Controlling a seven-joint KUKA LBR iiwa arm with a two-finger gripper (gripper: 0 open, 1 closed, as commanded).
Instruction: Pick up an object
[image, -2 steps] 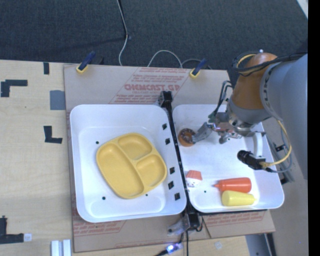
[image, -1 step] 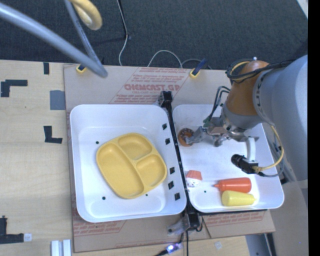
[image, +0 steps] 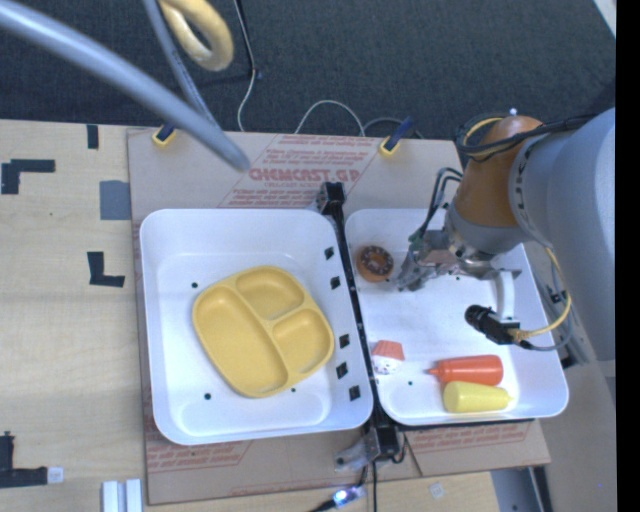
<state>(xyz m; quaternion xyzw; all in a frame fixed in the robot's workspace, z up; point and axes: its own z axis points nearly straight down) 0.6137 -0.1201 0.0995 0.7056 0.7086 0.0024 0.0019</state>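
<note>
Pincer hangs beside the doughnut, seemingly apart

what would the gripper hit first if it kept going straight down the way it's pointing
Most likely the bare white floor of the right bin. The gripper points down just right of the small brown donut-like piece, which it might graze; depth is hard to judge from this slant.

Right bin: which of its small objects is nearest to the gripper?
The brown donut, at the bin's far left, just left of the gripper; the others lie along the near edge.

Red print "CHEMCAST GP" on brown cardboard sheet beneath bins; smaller lines unreadable.
</note>
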